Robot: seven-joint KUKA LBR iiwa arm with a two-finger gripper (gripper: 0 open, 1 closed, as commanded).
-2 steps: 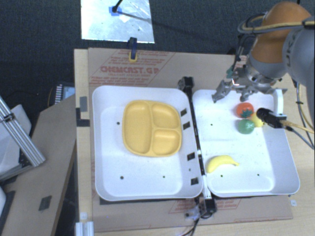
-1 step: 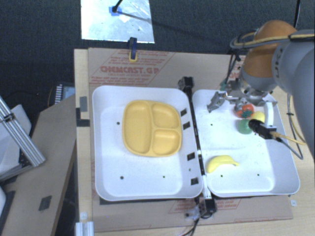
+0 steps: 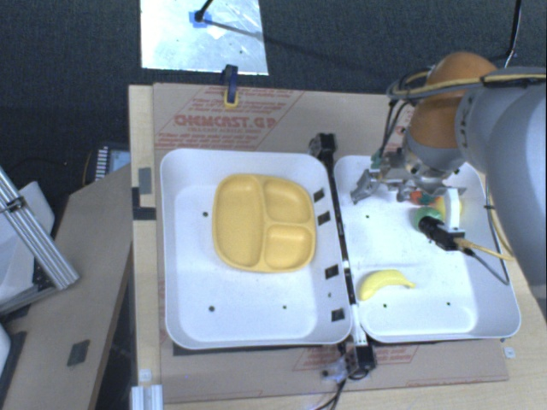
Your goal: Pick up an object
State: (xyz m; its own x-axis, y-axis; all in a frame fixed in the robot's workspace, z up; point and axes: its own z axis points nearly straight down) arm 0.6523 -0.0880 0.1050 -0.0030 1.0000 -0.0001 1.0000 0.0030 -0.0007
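Note:
In the right bin (image 3: 427, 314), a yellow banana (image 3: 385, 283) lies near the front left. A small green object (image 3: 425, 221), a small orange-red piece (image 3: 416, 197) and a pale yellow item (image 3: 451, 205) sit close together at the back right, partly hidden under the wrist. My gripper (image 3: 374, 184) hangs low over the back of the right bin, just left of that cluster and well behind the banana. Nothing is visibly held in it.
The left bin (image 3: 188, 314) holds a yellow divided plate (image 3: 261, 222) at its middle. A black-clipped divider (image 3: 335, 229) runs between the two bins. The arm's grey body covers the right bin's far right corner.

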